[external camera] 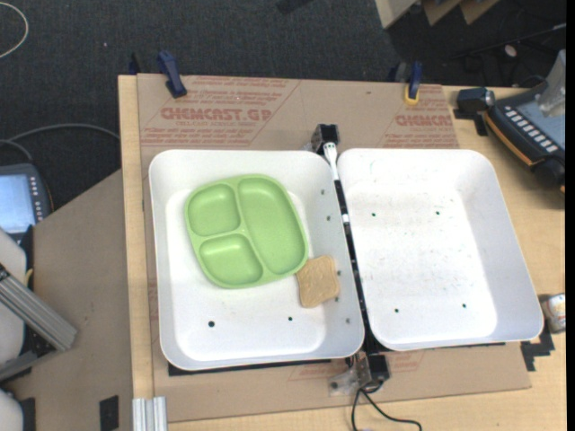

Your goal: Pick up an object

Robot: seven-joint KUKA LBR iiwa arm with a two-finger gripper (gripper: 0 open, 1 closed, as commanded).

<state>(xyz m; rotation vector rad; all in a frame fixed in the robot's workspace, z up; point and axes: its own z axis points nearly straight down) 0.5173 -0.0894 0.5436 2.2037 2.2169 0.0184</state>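
Green three-compartment plate (243, 232) lying flat in left bin (180, 330), tan square sponge (317, 281) just beside the plate's lower right corner, near the bin's right wall, right bin (431, 241) alongside, both bins on brown board counter (269, 106), blue clamp (171, 73) at far edge.

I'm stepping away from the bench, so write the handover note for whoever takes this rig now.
Gripper: nothing to report from this camera view.
Left bin: a green divided plate lies flat in it; a tan sponge sits at the plate's lower right edge, close to the bin's right wall.
Right bin: only dark specks on its floor.
Done: nothing lifted; both things rest in the left bin.
Left: pick one up. The sponge looks the easier grab.
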